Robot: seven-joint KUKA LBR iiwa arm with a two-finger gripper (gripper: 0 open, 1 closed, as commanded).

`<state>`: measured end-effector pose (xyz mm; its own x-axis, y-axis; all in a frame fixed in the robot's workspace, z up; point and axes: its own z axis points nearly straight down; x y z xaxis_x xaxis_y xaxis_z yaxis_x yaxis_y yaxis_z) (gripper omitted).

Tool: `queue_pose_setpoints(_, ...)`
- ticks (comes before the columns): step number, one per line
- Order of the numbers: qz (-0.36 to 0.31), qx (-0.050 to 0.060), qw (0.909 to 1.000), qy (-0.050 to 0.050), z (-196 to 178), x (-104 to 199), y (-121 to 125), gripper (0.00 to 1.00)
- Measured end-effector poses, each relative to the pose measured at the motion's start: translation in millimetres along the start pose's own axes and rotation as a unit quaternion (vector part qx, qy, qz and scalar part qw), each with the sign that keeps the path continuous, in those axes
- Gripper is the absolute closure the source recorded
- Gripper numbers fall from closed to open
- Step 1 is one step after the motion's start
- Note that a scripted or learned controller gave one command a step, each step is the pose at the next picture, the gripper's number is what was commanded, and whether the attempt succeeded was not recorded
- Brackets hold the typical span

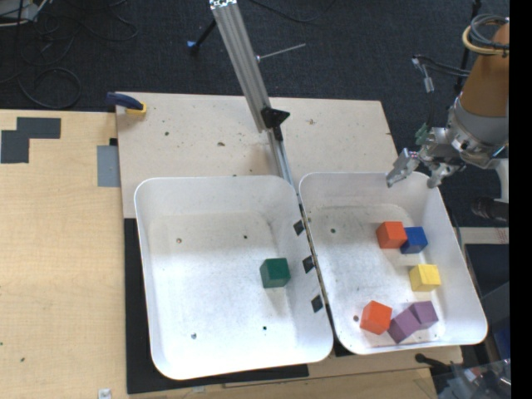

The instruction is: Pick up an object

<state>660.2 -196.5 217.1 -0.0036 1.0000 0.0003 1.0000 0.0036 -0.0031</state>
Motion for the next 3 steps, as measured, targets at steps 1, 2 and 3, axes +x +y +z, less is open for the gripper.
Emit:
queue_pose_setpoints(1,-0.001,0.0,1.0,0.0,0.1,0.4,0.1,0.0)
queue_pose_setpoints(2,0.002,0.002,1.0,0.0,54.7,-9.0,-3.2,0.0)
queue_pose_setpoints(3,0.002,0.003,1.0,0.001,113.5,-6.6,-14.1,0.0)
